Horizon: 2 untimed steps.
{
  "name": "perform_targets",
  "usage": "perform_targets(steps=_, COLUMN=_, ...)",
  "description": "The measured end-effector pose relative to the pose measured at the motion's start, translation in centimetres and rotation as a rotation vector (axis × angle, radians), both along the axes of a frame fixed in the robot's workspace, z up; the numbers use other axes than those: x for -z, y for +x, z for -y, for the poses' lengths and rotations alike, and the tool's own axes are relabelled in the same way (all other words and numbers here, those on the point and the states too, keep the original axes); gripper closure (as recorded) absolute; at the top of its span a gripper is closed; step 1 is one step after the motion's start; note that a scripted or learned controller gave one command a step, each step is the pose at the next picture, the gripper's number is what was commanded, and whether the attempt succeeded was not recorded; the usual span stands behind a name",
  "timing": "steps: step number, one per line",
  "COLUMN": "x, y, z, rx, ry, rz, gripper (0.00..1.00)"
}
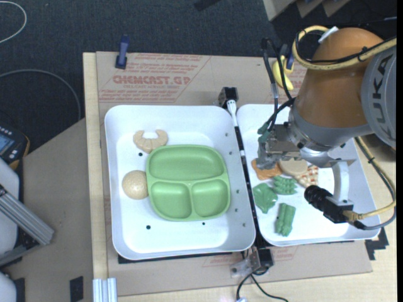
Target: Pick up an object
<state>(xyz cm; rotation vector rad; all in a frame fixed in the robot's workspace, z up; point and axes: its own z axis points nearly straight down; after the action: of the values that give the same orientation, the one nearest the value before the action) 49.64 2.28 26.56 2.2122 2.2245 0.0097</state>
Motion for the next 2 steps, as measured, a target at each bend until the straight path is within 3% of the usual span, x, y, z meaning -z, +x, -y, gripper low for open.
perform_targets(steps=1, x=8.5, y=-0.3, z=-10.9, rx=-0.005, ry=0.001, rz=-0.017, gripper=1.0)
perform_targets(steps=2, x=15.9, y=5.4, z=-9.8, rx=0.007, ry=-0.003, rz=-0.011, gripper=1.0)
